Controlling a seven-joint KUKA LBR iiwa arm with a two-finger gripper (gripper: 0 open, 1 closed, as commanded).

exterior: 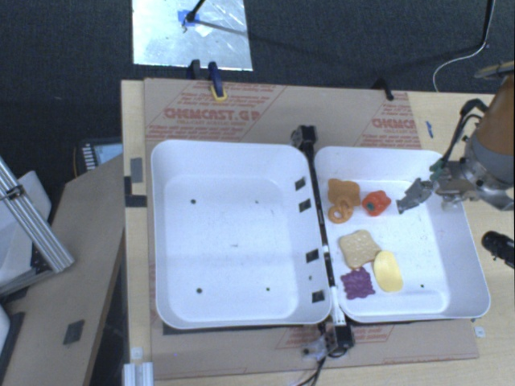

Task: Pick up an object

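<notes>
The right bin (459, 248) holds several small toy foods: an orange pretzel-like piece (342, 195), a red-orange piece with a green spot (375, 203), a tan cracker (358, 247), a yellow lemon-like piece (388, 270) and a purple grape bunch (357, 283). My gripper (412, 195) reaches in from the right and hovers over the right bin, just right of the red-orange piece. Nothing shows between its fingers.
The left bin (173, 167) lies beside the right one, with a black-clipped divider (318, 223) between them. Both rest on a cardboard sheet (241, 107) on the bench. A clamp (217, 83) sits at the cardboard's far edge.
</notes>
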